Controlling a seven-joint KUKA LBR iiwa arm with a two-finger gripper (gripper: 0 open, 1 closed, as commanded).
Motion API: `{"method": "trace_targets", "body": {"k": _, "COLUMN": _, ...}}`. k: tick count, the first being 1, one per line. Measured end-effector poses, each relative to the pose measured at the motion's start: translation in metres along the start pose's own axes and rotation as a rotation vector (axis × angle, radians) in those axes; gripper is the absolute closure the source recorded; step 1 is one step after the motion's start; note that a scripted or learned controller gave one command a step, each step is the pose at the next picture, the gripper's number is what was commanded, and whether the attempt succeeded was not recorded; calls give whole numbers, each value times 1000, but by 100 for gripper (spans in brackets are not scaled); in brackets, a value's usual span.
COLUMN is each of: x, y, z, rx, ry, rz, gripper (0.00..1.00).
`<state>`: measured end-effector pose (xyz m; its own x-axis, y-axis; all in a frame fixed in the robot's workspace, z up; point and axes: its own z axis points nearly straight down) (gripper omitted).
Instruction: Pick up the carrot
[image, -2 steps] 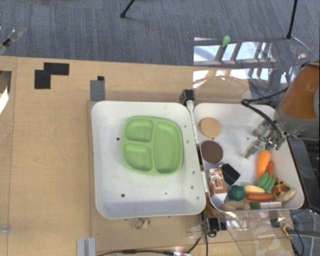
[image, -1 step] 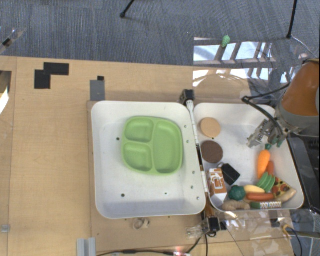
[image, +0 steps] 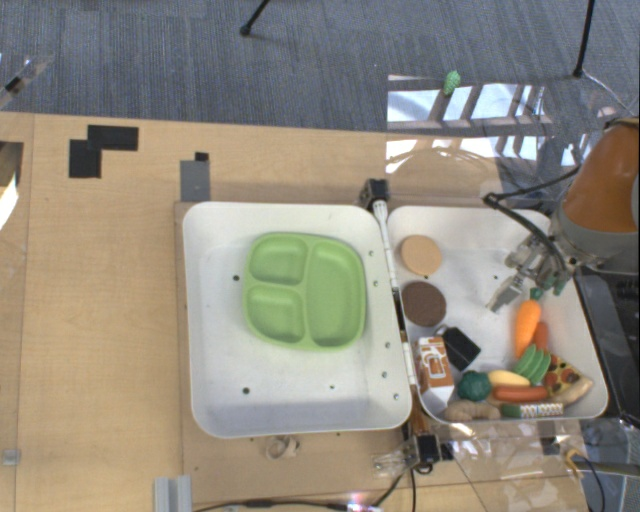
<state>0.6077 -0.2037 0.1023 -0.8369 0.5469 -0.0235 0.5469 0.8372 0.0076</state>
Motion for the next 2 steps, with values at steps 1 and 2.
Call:
{"method": "trace_targets", "body": {"k": 1, "x": -3, "y": 3, "z": -14, "rx": -4, "ry": -12, "rz": -6, "gripper": 100}}
{"method": "trace_targets", "body": {"k": 2, "x": 66, "y": -46, "z": 10, "rx": 0, "ry": 5, "rz": -308, "gripper": 100}}
